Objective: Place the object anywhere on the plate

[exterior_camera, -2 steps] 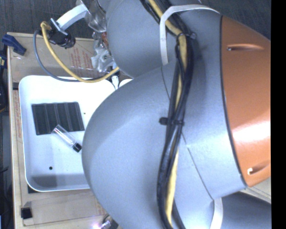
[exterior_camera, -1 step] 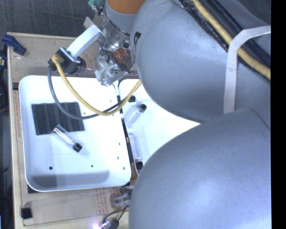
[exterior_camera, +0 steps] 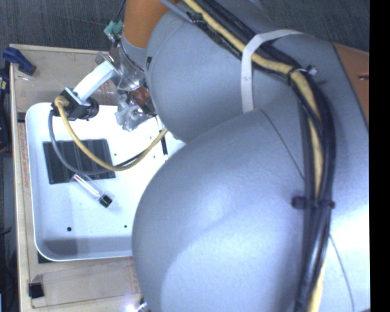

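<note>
Pincer [exterior_camera: 129, 117] grip state cannot be told, hovering over the white bin [exterior_camera: 65, 239]; no legible writing.

Small clear tube with black cap [exterior_camera: 93, 191], flat and slantwise, beside dark ribbed plate [exterior_camera: 78, 159].

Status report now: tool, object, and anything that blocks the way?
Tool low over the bin, far end. Small clear tube lies on bin floor beside dark pad, not held. Arm covers much of the view.

Arm [exterior_camera: 247, 174] blocks bin's [exterior_camera: 52, 239] right — left floor passable.
</note>
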Motion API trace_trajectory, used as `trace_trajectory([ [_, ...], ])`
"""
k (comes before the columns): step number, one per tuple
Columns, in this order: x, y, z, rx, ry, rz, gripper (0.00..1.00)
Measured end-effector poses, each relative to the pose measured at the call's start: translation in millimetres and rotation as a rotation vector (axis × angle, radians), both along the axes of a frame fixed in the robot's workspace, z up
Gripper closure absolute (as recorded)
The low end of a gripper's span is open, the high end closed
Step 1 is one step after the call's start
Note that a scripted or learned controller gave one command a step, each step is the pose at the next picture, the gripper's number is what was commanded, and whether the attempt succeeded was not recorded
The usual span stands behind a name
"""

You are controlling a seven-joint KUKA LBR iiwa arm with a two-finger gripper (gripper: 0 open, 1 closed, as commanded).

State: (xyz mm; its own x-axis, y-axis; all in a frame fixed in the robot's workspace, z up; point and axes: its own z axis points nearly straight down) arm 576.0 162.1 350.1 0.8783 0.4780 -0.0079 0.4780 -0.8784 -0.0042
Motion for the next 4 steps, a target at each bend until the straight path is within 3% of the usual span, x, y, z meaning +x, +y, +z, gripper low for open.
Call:
trace_trajectory([
  [1, -66, -14, -45, 0.001, 0.0, 0.082, 1.0],
  [2, -10, -37, -118, 0.002, 0.001, 0.135, 1.0],
  [3, 60, -56, -147, 0.004, -0.002, 0.232, 1.0],
  [4, 66, -5, -86, 0.005, -0.005, 0.453, 1.0],
])
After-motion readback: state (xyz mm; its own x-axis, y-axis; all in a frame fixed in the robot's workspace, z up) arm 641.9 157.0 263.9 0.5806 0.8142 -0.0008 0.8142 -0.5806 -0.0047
